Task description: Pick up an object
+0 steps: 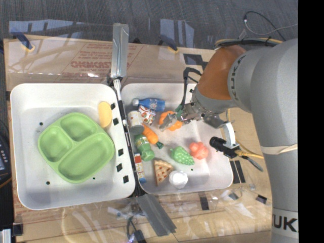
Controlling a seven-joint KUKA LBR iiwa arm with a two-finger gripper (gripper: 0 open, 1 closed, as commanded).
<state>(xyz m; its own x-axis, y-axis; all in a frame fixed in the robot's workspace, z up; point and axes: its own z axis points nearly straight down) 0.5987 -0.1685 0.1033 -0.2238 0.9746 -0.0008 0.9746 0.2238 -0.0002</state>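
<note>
My gripper (173,117) is low in the right bin (217,173), at its upper middle, right over a small orange toy (174,126) that shows on both sides of it. Whether the toy is held cannot be made out. Close to its left lie a blue and white bottle (151,104), a small can (134,118) and a carrot (150,134). Farther toward the front lie a green bottle (144,148), a pizza slice (162,171), a white piece (178,178), a bumpy green piece (182,156) and a pink-red fruit (199,150).
The left bin (30,186) holds a green divided plate (76,146) and a yellow piece (105,114) against its right wall. A ridge with black clips (121,135) divides the bins. The arm (238,82) hangs over the right bin's far right side.
</note>
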